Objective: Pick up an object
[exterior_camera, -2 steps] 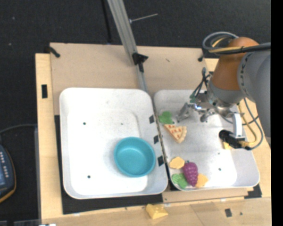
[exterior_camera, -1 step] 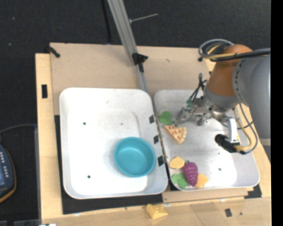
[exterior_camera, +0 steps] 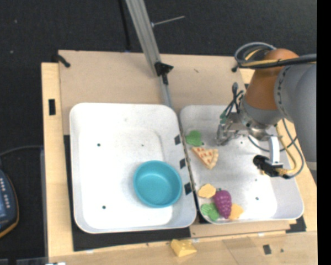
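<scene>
hovering low in the right bin [exterior_camera: 281,200], my end effector [exterior_camera: 225,132] sits just beside the waffle-patterned wedge [exterior_camera: 207,157] and the green piece [exterior_camera: 194,137]. nothing looks caught in it, though its tip is too small and dark for me to tell how it is set. so the pick is not yet done. purple grapes [exterior_camera: 223,201] cluster with yellow bits at the near edge. a teal bowl [exterior_camera: 157,183] sits in the left bin [exterior_camera: 99,126], a yellow wedge [exterior_camera: 182,248] on the worktop [exterior_camera: 99,68].
</scene>
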### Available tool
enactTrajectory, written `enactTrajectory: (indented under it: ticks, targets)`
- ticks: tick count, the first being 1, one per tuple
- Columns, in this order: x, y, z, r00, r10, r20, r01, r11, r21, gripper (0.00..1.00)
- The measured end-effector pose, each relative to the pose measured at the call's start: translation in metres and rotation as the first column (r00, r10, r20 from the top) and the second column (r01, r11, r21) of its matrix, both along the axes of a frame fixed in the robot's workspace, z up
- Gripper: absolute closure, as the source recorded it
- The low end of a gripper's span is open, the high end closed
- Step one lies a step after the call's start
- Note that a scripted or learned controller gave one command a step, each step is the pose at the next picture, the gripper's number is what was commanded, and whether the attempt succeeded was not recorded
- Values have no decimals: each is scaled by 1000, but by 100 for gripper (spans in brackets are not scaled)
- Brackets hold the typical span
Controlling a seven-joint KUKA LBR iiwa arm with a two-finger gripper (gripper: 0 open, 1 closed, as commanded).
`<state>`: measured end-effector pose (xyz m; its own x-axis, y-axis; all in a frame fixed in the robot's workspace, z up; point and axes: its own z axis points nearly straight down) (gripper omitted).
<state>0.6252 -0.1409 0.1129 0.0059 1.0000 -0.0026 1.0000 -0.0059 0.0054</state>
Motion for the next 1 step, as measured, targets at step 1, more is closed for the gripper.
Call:
enactTrajectory:
  ticks: [1]
  targets:
    - [-3, -5, 64, 1000, 3, 2, -3, 1000, 1, 100]
